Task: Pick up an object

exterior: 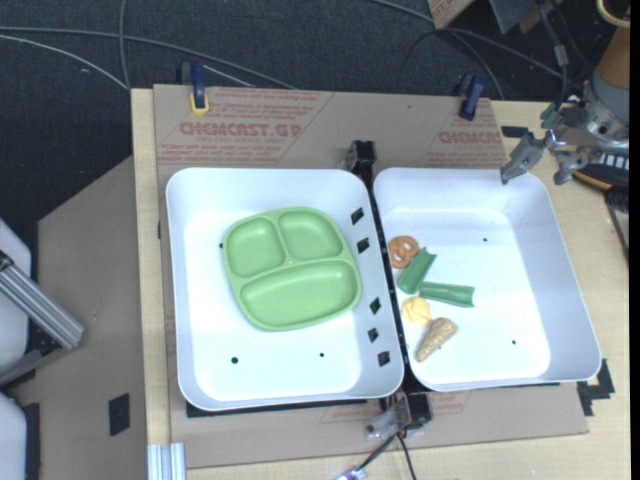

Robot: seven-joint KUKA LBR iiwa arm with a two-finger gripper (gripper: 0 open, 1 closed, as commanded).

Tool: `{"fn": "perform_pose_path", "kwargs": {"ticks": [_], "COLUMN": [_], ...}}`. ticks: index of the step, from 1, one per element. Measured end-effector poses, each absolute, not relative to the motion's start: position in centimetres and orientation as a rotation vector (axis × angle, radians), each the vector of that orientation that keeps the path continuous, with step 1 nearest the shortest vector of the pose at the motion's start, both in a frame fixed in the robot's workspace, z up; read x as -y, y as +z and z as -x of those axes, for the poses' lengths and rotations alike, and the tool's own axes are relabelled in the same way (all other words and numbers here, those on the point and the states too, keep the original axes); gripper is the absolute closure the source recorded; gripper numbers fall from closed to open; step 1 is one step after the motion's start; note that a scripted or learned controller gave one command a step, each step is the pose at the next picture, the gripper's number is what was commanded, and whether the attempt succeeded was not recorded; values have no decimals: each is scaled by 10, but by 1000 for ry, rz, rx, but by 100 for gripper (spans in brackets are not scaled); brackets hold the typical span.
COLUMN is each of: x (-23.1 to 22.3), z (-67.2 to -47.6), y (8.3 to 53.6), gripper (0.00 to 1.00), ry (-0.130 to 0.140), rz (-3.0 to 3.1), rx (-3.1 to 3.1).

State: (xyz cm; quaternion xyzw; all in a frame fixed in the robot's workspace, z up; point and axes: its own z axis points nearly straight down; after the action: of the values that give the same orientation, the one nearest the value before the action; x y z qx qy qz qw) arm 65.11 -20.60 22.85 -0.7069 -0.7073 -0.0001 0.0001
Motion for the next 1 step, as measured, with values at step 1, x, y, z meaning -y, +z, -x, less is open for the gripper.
{"fn": "perform_pose_path", "kwargs": {"ticks": [1], "x": [213], "z": [-654], "y": [170], "gripper": [0], "ry": [4], "rz": [2219], "rx": [2219]}}
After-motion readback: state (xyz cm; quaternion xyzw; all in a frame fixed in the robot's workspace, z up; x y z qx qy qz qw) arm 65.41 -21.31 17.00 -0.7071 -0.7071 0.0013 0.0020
